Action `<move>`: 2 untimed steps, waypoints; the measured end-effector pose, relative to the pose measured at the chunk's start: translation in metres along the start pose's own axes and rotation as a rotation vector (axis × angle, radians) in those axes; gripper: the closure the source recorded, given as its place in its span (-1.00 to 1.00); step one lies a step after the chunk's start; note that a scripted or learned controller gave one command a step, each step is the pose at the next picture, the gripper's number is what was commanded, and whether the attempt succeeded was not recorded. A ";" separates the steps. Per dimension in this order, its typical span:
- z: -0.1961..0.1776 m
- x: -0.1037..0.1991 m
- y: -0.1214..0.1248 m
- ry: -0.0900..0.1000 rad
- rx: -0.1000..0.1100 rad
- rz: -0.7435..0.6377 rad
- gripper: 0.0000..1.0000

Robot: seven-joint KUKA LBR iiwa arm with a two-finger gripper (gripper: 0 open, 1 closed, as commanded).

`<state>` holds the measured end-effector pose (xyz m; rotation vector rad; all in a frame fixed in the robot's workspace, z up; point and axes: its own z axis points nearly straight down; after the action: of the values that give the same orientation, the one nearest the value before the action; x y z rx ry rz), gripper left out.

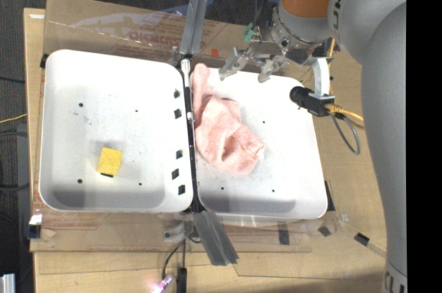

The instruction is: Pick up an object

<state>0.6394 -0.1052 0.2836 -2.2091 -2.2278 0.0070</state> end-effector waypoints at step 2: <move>0.191 -0.058 -0.034 -0.001 -0.006 -0.396 -1.00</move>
<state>0.6050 -0.1632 0.0925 -1.7300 -2.6227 -0.0001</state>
